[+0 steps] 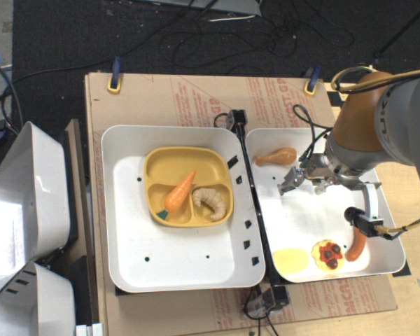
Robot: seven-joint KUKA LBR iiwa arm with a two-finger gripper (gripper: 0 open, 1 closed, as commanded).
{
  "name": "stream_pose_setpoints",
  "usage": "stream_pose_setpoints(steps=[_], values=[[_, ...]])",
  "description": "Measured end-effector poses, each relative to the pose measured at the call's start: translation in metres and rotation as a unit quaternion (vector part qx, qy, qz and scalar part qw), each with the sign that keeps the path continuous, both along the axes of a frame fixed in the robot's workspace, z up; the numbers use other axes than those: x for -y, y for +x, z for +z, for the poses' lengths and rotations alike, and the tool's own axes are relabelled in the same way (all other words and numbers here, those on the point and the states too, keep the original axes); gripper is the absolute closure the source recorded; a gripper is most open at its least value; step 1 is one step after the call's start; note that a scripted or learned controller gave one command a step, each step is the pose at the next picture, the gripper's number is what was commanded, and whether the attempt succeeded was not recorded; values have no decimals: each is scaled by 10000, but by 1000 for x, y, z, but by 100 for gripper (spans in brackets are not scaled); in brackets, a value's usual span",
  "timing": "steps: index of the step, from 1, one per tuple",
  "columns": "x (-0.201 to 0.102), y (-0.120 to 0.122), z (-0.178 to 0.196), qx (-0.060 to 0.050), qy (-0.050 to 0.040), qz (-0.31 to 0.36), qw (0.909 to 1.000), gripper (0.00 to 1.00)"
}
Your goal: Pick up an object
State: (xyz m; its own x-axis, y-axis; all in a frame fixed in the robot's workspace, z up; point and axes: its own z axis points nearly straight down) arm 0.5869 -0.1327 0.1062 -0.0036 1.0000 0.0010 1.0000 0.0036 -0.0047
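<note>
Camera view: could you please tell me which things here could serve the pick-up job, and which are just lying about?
Belonging to the job:
- gripper
- chicken drumstick
- sausage
- small pizza
- yellow disc
- carrot
- shrimp

Just lying about:
- yellow divided plate, holding the carrot and shrimp
- cables
- two yellow clamps

Glossy white plastic bins [126, 257]; matt yellow plastic tray [189, 158]; brown cardboard base [196, 100].

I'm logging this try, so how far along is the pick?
Done: the arm has reached into the right bin, with the gripper just below the chicken drumstick. In hand: nothing visible between its fingers. Left: grasp and lift; the drumstick, sausage, pizza slice and yellow disc all lie in the bin.
</note>
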Motion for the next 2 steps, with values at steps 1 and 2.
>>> stream_pose_setpoints(steps=[1, 2], values=[[1, 1, 13, 26, -5, -10, 10000, 100], [-4, 9, 59, 46, -9, 2, 10000, 100]])
